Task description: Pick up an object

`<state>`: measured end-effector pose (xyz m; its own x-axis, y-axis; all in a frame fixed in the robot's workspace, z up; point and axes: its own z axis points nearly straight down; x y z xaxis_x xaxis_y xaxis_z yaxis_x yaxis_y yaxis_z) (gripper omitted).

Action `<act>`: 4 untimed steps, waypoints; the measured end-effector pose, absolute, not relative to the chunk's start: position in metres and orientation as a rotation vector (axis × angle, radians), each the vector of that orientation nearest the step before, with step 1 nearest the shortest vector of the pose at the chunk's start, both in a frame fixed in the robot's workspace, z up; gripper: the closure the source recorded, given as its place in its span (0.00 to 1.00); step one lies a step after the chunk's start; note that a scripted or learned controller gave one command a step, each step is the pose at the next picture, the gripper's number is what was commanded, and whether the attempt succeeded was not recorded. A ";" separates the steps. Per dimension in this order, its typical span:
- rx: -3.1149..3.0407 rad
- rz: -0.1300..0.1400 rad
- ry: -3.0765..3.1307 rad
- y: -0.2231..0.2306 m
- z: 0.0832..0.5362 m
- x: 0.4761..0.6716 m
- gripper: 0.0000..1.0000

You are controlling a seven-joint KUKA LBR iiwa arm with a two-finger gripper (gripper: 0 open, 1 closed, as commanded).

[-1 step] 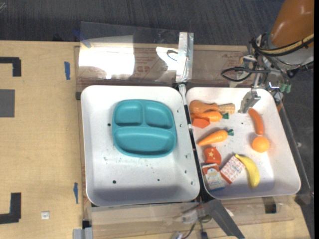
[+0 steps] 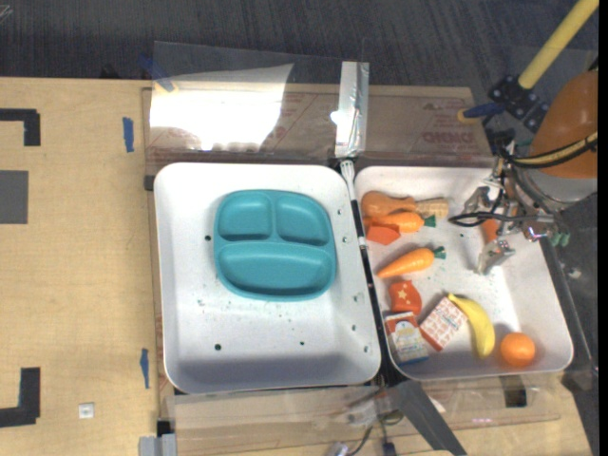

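While hanging over the right bin [image 2: 556,345] near its far right side, gripper [image 2: 494,251] grip state can't be told. Nearest carrot [image 2: 410,261] lies left of it; banana [image 2: 478,323] and orange [image 2: 518,350] sit nearer the front. Teal plate [image 2: 275,243] fills left bin [image 2: 180,350].

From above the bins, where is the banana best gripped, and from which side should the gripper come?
Grip the banana at its thick middle, coming straight down, fingers closing across its narrow width. It lies flat and curved, running from upper left to lower right. A carton touches its left side and the orange sits near its lower end, so the middle probably offers the most room.
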<state>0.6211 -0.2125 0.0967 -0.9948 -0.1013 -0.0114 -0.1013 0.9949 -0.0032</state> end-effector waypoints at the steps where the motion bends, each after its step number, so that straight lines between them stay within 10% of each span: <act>1: -0.060 -0.005 3.145 -0.143 0.091 0.634 0.00; 3: 0.339 -0.002 3.110 -0.098 0.090 0.596 0.00; 4: -0.025 -0.005 3.129 -0.138 0.091 0.498 0.00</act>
<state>0.4981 -0.1384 0.0908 -0.9998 -0.0159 -0.0129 -0.0159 0.9999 -0.0033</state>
